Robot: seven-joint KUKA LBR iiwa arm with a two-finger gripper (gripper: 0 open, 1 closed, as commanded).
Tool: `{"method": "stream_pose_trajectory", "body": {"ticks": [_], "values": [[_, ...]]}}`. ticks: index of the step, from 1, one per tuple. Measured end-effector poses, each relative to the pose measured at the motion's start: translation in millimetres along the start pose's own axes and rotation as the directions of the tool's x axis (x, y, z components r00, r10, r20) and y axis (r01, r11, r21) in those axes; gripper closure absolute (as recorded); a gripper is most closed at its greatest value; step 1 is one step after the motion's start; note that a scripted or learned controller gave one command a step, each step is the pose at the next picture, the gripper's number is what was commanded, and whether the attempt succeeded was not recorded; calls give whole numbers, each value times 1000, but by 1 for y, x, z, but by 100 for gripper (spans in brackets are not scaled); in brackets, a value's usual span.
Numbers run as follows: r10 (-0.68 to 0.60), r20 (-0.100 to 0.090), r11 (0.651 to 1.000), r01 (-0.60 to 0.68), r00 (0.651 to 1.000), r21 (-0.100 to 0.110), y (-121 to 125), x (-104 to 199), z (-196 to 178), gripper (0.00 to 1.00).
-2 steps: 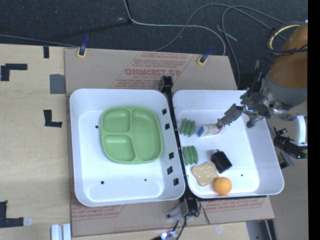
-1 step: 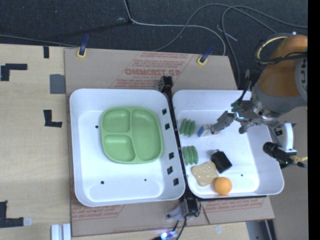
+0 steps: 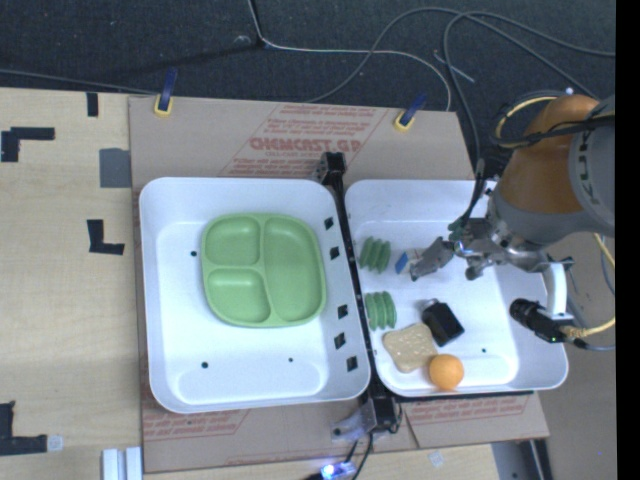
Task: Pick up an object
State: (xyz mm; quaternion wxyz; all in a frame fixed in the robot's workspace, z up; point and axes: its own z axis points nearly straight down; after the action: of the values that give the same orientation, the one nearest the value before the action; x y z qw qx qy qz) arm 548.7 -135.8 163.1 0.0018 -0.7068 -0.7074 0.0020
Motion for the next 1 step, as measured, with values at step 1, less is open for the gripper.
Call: {"method": "stream_pose_trajectory", "body": {"ticks": [1], "values": [[0, 0, 1000, 0, 1000, 0, 5, -4, 61, 0]]}}
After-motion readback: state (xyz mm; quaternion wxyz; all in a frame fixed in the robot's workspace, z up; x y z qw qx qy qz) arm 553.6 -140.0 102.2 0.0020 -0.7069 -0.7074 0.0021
